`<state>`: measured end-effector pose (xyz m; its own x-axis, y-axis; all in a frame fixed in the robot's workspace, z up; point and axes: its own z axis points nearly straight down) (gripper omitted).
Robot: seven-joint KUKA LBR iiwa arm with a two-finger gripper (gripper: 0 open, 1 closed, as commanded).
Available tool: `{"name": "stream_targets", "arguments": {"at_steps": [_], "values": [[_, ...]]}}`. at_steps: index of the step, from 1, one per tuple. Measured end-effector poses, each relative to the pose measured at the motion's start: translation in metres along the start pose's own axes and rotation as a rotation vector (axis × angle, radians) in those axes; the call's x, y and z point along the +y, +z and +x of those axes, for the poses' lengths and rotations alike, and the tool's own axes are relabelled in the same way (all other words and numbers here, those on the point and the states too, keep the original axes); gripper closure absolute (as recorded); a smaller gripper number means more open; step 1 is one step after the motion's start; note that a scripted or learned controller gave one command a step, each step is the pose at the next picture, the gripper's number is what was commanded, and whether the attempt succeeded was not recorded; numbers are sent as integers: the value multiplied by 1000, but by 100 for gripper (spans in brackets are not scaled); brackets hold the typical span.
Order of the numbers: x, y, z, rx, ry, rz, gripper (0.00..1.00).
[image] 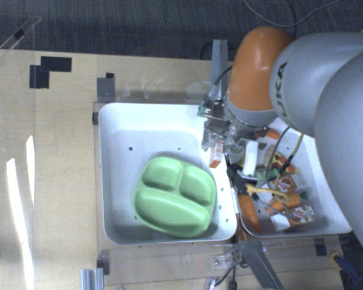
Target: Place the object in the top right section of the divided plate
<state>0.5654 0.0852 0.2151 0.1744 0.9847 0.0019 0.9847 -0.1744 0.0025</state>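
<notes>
1. Arm [327, 89] reaches in from the right, its orange band [257, 71] over the top of the right bin [302, 227].
2. Gripper [215, 145] hangs over the wall between the two bins, at the left bin's [118, 162] right edge.
3. Gripper is clenched on a small red-and-white object [216, 157], which pokes out below its tip.
4. Object sits just off the plate's [175, 196] upper right corner, near it but not on it.
5. Plate is green, in the lower middle of the left bin, turned slightly. It has two small sections at the top and one wide section below, all bare.
6. Top right section [196, 183] is the one nearest the gripper.
7. Right bin holds mixed clutter [278, 201] of orange pieces and packets, partly hidden by the arm.
</notes>
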Motion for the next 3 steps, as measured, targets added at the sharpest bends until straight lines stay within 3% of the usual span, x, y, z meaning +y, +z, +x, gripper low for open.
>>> {"name": "stream_targets", "arguments": {"at_steps": [1,3], "values": [[-21,31,4,-1,-43,2,100],[-17,12,4,3,-40,-1,100]]}}
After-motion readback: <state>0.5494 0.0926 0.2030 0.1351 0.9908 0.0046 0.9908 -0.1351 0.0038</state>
